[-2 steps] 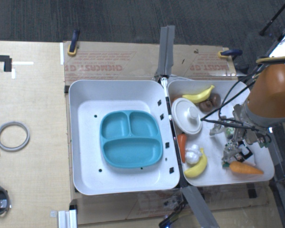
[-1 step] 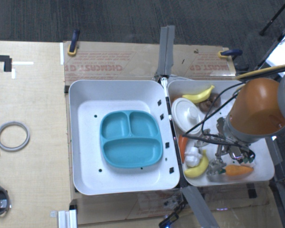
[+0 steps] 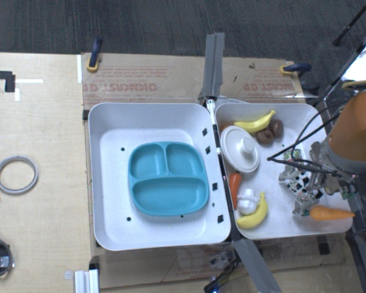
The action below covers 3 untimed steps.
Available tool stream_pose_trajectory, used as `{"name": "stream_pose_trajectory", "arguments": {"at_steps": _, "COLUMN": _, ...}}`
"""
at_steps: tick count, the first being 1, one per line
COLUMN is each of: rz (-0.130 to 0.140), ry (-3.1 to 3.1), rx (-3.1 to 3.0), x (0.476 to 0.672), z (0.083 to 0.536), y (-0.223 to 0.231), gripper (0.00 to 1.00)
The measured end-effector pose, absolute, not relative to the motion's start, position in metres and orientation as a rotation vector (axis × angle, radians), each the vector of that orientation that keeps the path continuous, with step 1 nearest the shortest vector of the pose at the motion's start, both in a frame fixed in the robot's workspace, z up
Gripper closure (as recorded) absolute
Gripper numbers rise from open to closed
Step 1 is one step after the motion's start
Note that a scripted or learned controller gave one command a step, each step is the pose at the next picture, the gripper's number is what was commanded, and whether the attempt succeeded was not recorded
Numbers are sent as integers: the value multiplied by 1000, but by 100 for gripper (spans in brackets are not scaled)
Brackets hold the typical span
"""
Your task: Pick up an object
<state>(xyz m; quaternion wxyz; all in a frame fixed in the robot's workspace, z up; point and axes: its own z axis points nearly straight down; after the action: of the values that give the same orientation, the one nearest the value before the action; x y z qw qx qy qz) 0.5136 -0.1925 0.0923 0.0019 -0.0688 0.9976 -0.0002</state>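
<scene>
Two shallow white plastic bins sat side by side on the bench. The left bin (image 3: 104, 182) carried a teal three-compartment plastic plate (image 3: 169, 178) near its middle, apparently as a place to set things down. The right bin (image 3: 274, 224) held the loose pieces on offer for picking: a curved yellow banana (image 3: 254, 124) along the far wall, with a dark brown ring-shaped doughnut (image 3: 267, 134) touching its near side; a round white lid with a knob (image 3: 241, 149) just in front of them against the left wall; an orange-red slender vegetable piece (image 3: 234, 184) below the lid; then a small white lumpy object (image 3: 247, 199) resting against a second yellow banana (image 3: 256, 213) at the near left corner. An orange carrot (image 3: 331, 213) lay at the near right corner, and a small black-and-white spotted object (image 3: 302, 181) lay just left of it.

The grey arm's two-finger gripper (image 3: 302, 197) hung low over that right side, directly above the spotted object and beside the carrot's thick end. Its metal parts and cables blurred together there, so whether it was spread or closed could not be told, and nothing could be seen held. Judging by its position, the try was aimed at the spotted object or the carrot; both crowded the wall, which left little room for a clean grasp.
</scene>
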Motion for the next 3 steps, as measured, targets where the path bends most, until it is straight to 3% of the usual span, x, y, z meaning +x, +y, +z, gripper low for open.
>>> {"name": "stream_pose_trajectory", "arguments": {"at_steps": 1, "rz": 3, "ry": 3113, "rx": -413, "x": 495, "z": 92, "y": -112, "gripper": 0}}
{"name": "stream_pose_trajectory", "arguments": {"at_steps": 2, "rz": 1, "ry": 3098, "rx": -512, "x": 497, "z": 91, "y": -94, "gripper": 0}}
{"name": "stream_pose_trajectory", "arguments": {"at_steps": 3, "rz": -1, "ry": 3059, "rx": -696, "x": 532, "z": 106, "y": -152, "gripper": 0}}
